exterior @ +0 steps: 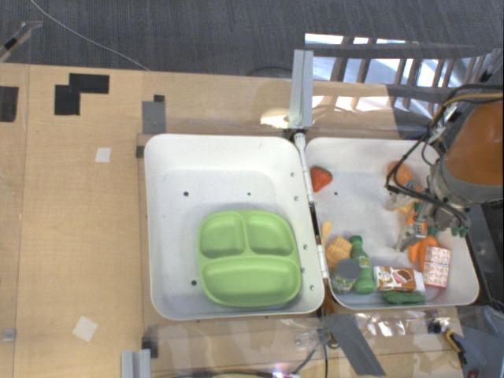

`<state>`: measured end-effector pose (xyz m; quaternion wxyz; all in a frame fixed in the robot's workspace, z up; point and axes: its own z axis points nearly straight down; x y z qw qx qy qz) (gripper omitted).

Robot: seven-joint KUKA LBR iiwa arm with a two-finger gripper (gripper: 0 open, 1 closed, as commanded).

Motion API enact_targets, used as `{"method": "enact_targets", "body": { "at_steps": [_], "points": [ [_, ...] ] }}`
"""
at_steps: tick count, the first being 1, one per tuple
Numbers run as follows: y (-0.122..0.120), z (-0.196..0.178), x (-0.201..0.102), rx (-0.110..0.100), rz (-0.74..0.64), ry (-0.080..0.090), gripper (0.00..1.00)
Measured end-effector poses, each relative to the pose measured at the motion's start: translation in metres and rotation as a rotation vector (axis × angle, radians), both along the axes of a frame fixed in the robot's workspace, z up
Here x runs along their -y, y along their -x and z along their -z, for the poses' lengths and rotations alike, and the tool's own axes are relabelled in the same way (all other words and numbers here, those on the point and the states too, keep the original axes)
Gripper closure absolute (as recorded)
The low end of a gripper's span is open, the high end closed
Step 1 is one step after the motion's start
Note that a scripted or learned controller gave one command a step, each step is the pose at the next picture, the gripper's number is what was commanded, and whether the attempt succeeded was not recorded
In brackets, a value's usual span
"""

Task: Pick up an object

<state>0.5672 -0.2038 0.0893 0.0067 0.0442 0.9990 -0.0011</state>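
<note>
The right bin (362,203) holds several small objects. A red piece (321,179) lies near its left wall. At the front sit a yellow-orange piece (339,249), a green bottle (360,260), a grey can (345,275), a brown carton (397,277) and a flat green item (402,296). An orange and white carton (435,263) lies at the front right. An orange object (402,172) and a yellow bit (405,208) show beside the arm. My gripper (416,231) hangs low over the bin's right side, just above the orange and white carton.
The left bin (181,172) carries a green divided plate (249,257) at its front. The grey arm with its orange band (475,144) covers the right bin's far right corner. A metal frame (378,61) stands behind the bins.
</note>
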Motion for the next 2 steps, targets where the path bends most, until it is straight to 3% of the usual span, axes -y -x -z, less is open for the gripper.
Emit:
{"method": "enact_targets", "body": {
  "at_steps": [1, 2],
  "points": [
    [-0.006, -0.015, -0.001, 0.017, -0.009, 0.005, 1.00],
    [-0.008, -0.144, -0.030, 0.007, 0.226, -0.003, 1.00]
  ]
}}
